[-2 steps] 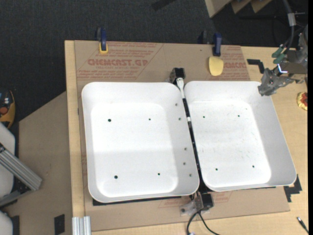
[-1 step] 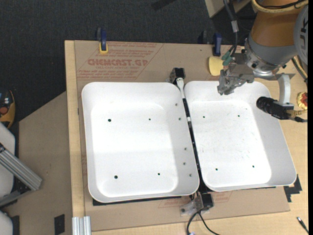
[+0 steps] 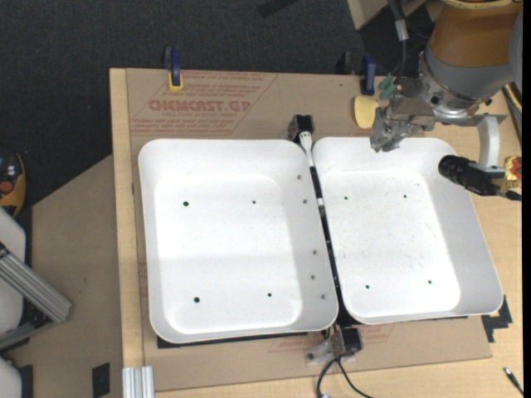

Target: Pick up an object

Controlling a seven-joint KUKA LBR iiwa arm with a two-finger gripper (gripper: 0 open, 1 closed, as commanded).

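Above the right bin (image 3: pixel 415 230) far rim, jaws (image 3: pixel 384 142) hover.

A dark carpet (image 3: pixel 166 15) covers the floor on the far side of the jaws and off to their side. The surface (image 3: pixel 249 98) is brown board with red printed lettering, held by two blue clamps (image 3: pixel 172 58). Even light, soft shadows.

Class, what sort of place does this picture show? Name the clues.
Probably a robotics lab test bench: a robot arm over two shallow white bins, set on a clamped board with trailing cables.
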